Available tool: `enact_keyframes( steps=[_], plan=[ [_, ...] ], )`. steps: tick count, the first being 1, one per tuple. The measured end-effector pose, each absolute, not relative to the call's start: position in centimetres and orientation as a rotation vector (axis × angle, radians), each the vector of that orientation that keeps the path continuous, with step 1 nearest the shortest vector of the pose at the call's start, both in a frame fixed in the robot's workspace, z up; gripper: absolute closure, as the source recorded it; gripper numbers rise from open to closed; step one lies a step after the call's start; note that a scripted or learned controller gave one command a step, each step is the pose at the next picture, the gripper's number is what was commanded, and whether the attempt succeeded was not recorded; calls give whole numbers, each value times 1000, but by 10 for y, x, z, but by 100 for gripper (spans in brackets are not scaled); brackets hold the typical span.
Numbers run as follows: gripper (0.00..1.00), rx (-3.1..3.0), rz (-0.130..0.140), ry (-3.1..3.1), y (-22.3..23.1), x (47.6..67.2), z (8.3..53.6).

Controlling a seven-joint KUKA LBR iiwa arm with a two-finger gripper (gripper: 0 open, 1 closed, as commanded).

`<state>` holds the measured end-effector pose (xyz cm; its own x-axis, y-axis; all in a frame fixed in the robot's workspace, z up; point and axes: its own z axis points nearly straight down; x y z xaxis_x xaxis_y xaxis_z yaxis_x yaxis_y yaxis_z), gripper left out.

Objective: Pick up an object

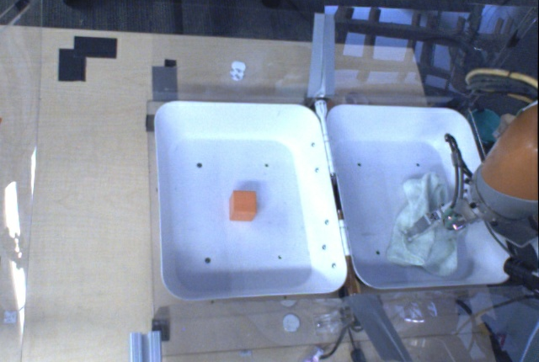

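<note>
- Two shallow white bins are seen side by side on the tabletop (93, 209): a left bin (181, 268) and a right bin (370, 141).
- A small orange cube (243, 205) is seen lying alone near the middle of the left bin's floor, well apart from every wall.
- A crumpled pale cloth (418, 226) is seen in the right bin, toward its near right corner, bunched in loose folds.
- The arm (509, 175) is seen reaching in from the right, with its pincer (449, 220) low over the cloth's right part, touching it or just above it.
- Whether the pincer is apart or together cannot be told; the tips are too small and too much lost against the folds, and no lifted cloth can be made out between them.
- The cloth is judged to be light, soft and limp: it will sag and drape when raised, and nothing fragile is at stake. It is best taken at a raised fold or ridge, since a flat layer may slip out.
- The cube is judged light and stiff, probably foam or wood; it would be best taken across two opposite flat faces.
</note>
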<state>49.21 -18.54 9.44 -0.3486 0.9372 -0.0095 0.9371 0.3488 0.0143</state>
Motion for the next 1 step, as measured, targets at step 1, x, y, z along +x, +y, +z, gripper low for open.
enact_keyframes(
  steps=[1],
  plan=[
    [100, 1778, 15, 2564, -185, 495, 107]
  ],
)
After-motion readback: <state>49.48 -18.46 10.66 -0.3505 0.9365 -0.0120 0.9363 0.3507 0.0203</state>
